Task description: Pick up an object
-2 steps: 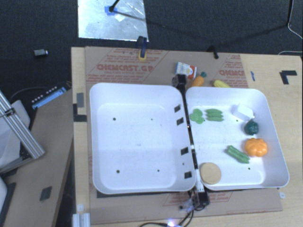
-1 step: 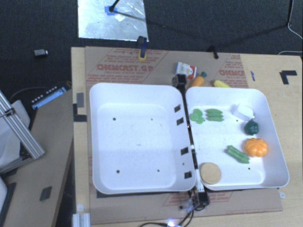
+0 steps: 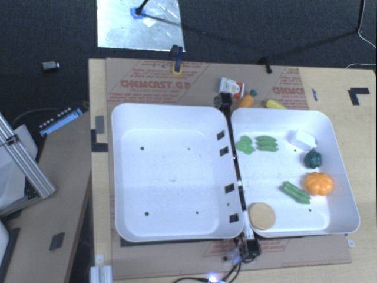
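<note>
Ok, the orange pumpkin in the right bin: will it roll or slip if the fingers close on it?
The orange pumpkin looks rounded and ribbed, so it may roll if nudged. Its surface looks smooth, so fingers could slide off. The dark green ball lies close above it and might get bumped.

A silver sheet lies beyond the cardboard-covered bench.

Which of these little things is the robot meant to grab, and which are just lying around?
For the job, all in the right bin:
orange pumpkin
dark green ball
white block
green pea pods
green leafy piece
green strip
tan disc

Just lying about, behind the bins:
carrot
yellow piece
small carton
</note>
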Robot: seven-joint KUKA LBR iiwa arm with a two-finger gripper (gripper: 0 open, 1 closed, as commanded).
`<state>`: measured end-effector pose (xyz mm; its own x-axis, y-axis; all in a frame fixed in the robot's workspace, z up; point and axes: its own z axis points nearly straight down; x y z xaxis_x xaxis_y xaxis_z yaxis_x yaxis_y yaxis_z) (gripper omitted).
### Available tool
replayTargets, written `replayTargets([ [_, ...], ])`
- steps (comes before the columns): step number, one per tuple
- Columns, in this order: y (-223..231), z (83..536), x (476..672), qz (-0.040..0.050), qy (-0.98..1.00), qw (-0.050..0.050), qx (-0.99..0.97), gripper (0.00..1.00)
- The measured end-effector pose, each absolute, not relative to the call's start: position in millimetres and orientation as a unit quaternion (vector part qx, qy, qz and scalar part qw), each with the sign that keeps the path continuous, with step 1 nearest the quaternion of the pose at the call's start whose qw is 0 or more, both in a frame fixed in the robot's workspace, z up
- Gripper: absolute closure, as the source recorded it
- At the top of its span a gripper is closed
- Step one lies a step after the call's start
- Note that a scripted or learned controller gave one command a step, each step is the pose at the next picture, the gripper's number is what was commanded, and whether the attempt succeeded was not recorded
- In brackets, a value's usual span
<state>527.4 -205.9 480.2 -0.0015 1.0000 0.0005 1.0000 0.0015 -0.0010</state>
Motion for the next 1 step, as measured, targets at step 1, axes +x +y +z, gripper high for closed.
replayTargets([
  [1,-206.1,533.9,570.1,-0.0018,-0.709,-0.005,-0.705,1.0],
])
